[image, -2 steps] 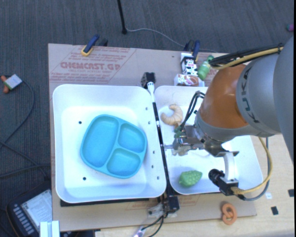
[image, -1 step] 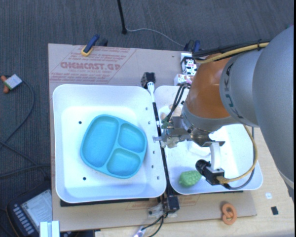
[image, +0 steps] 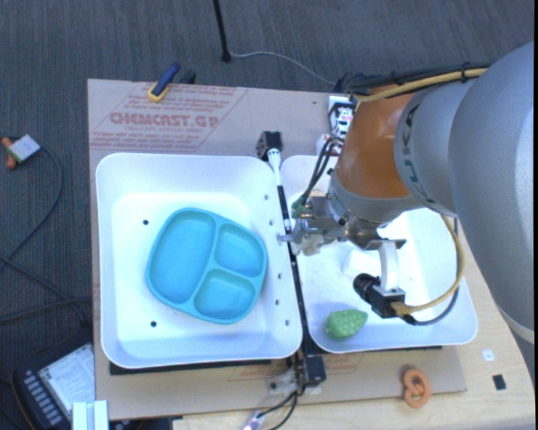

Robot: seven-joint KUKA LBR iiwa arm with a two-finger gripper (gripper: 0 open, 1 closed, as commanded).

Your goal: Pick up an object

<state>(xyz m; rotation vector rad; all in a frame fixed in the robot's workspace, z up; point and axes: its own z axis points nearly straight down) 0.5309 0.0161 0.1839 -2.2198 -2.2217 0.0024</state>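
Camera view: pincer (image: pixel 309 233) low in right bin (image: pixel 462 325), state unclear; green object (image: pixel 345 322) near front.

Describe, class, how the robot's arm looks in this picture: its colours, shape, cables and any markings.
The arm is bulky and rounded, with a smooth grey shell and a broad orange band above the wrist. Dark lettering runs along the grey shell beside the band, too partial to read. Thin black cables drop from the wrist area toward the end effector, and a yellowish cable loops out from a small black fitting below it.
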